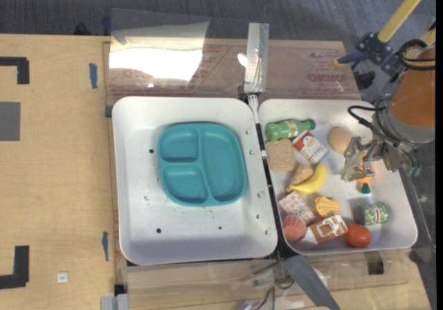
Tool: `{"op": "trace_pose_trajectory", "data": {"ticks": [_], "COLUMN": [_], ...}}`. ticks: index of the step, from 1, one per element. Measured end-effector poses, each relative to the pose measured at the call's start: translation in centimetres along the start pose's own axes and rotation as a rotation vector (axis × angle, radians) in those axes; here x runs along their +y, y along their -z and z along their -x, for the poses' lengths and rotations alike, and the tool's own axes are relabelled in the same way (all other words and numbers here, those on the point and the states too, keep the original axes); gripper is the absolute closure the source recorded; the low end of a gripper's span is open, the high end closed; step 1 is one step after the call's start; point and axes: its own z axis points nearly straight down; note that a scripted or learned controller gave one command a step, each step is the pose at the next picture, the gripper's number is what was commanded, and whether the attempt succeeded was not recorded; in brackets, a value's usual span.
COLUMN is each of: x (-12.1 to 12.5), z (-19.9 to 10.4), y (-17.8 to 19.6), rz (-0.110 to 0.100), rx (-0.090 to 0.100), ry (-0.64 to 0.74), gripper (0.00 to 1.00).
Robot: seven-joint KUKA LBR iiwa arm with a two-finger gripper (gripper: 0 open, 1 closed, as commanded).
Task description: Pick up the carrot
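Camera view: gripper is low in right bin, near its right wall. Small orange piece w/ green end, prob the carrot, sits right at the fingertips, just below them. Can't tell if jaws are spread or pinching it; metal fingers blur together w/ the orange bit.

Handling (judgement): looks like a small plastic toy, so light, stiff, smooth, somewhat slippery. Tapered shape will squirt out if pinched near the tip. Best hold is across the thick mid-body, jaws square to its long axis.

Room around jaws: egg just left and up. Banana further left. Green can just below carrot, tomato below that. Bin wall close on the right, cables from wrist hang there too. Left of jaws is a small bare patch of bin floor, the only real slack. Straight-up lift is the clean exit; sideways moves risk bumping can or wall.
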Motion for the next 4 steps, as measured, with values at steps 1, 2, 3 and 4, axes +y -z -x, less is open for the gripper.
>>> {"op": "trace_pose_trajectory", "data": {"ticks": [1,2,3,4], "x": [2.5,2.6,1.5,1.5], "z": [-7.5,-6.7,-1.8,-1.4], "y": [-1.0,-0.5,-2.2,-0.9], "rz": [0.002,-0.004,-0.002,-0.006], "rx": [0.009,-0.016,-0.001,-0.014], "ry": [0.063,0.066,0.176,0.175], "gripper": [1.00,0.00,0.00,1.00]}}
